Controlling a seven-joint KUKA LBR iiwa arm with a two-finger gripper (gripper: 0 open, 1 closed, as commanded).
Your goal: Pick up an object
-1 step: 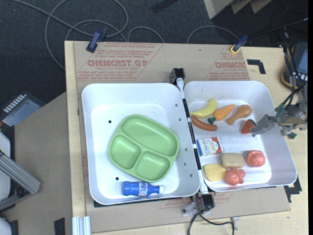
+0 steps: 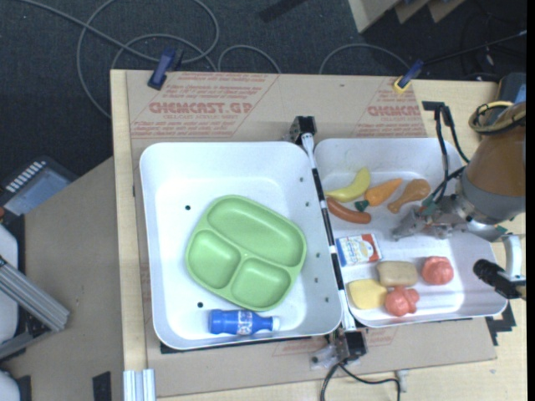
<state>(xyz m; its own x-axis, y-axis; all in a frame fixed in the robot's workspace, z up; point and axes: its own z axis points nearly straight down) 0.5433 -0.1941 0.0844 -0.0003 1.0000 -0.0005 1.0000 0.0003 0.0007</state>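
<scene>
None of the toy foods in the right bin has been lifted; all lie on the bin floor, so the pick looks not yet made. The gripper sits low over the middle of that bin, and nothing can be seen held in it. Whether it is apart or together I cannot tell, since the metal parts blur into one another from this angle.

Closest to the tool are the brown drumstick-shaped piece, just above and beside it, and the orange carrot a little further to its left. Further left again lie the yellow banana and the red sausage. Below the tool are the small printed packet, the tan bread piece, the red tomato, a yellow block and a red berry-like piece.

Well to the left of the tool, the left bin holds a green divided tray and a blue bottle lying on its side.

In my judgement the task is at the approach stage: choosing, closing on and raising an object all remain
</scene>
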